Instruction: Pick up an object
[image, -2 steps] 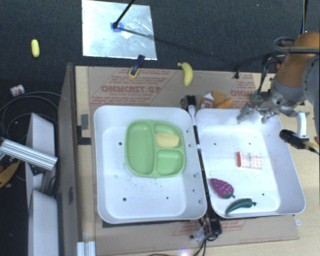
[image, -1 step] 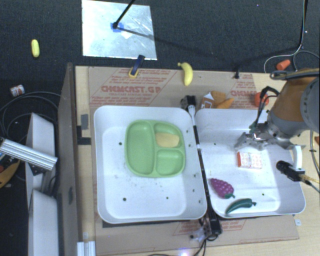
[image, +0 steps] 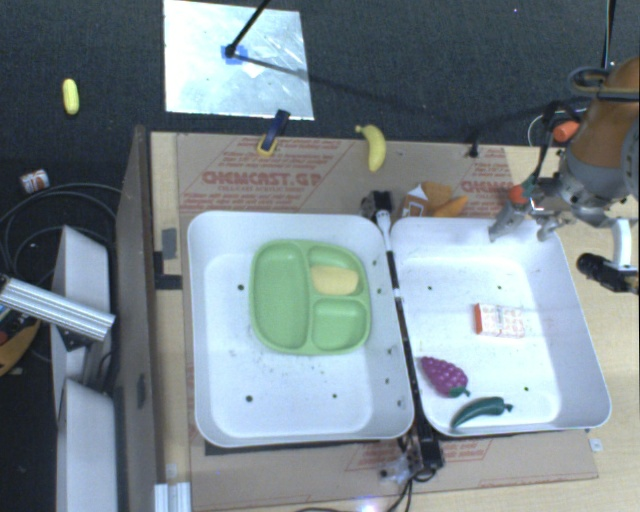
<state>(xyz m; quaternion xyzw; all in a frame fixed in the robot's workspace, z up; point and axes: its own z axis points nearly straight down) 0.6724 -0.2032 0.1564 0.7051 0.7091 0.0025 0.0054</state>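
Looking down from the overhead camera, the arm (image: 600, 140) sits up at the far right, parked over the top-right corner of the right bin (image: 580, 330), wrist tilted down toward the rim. Its gripper (image: 520, 215) hangs just at that back edge, well apart from anything it could grab. Can't tell from here how the claw is set, it's too small and blurry at the tip.

The pickable stuff is all in the right bin: a small red-and-white packet (image: 499, 320) roughly mid-bin, a purple grape bunch (image: 443, 375) near the front-left, and a green pepper (image: 480, 409) just beside it at the front edge. My guess is they're scattered loose like that so the program has separate targets with space around each one.

Left bin (image: 220, 400) has a green divided plate (image: 305, 297) with a yellow block (image: 335, 281) sitting in its upper-right compartment, so that one's kind of nested and probably harder to get.

A yellow banana (image: 374, 147) lies outside on the cardboard behind the bins.

I'd say the pick hasn't started yet; the packet looks like the nearest candidate.
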